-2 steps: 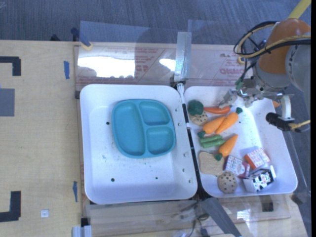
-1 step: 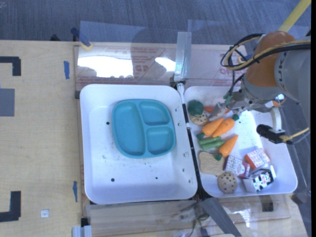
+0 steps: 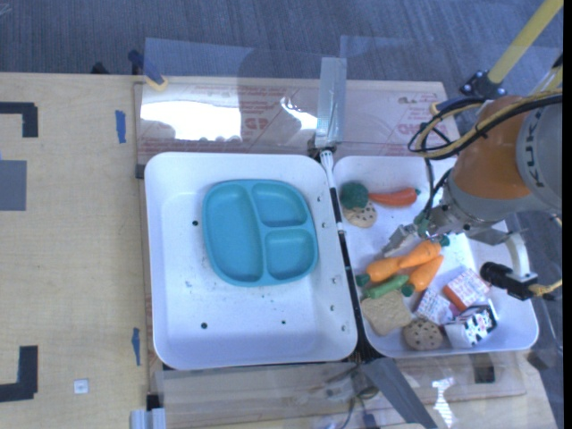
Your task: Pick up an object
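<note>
Jaws [image 3: 413, 234] low in right bin [image 3: 523, 333] — spread unclear, tips just above carrots [image 3: 404, 264], blue plate [image 3: 259, 231] in left bin.

Blue-grey carpet floor [image 3: 268, 7] across the top, from ten to two o'clock. Light wooden desk [image 3: 67, 239] below it, wide and bare at nine o'clock. Black corner marks [image 3: 25, 119] painted on the wood at the far left, high and low. Small bits of blue tape [image 3: 120, 125] stuck near ten o'clock. Clear plastic sheet [image 3: 232, 105] standing at twelve o'clock, shiny with bright white light. Yellow pole [image 3: 532, 29] slanting in at two o'clock.
</note>
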{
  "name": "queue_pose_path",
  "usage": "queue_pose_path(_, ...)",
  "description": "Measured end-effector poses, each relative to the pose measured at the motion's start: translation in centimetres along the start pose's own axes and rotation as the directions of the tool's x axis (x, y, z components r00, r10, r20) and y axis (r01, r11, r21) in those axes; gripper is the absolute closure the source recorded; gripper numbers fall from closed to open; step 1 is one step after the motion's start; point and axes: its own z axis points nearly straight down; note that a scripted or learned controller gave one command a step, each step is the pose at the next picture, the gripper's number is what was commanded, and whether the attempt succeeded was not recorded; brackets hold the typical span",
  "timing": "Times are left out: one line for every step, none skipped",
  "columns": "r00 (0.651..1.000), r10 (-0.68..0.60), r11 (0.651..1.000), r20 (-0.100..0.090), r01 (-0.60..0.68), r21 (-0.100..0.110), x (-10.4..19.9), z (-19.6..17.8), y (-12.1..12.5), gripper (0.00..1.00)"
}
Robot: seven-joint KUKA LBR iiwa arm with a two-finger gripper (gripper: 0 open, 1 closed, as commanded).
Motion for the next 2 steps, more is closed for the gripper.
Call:
queue_pose_path(1.000,0.002,1.000,0.004,-0.002,-0.008,-0.2,-1.3,0.2,1.00)
queue_pose_path(1.000,-0.011,1.000,0.002,0.011,-0.009,4.9,-12.4,3.2,1.00)
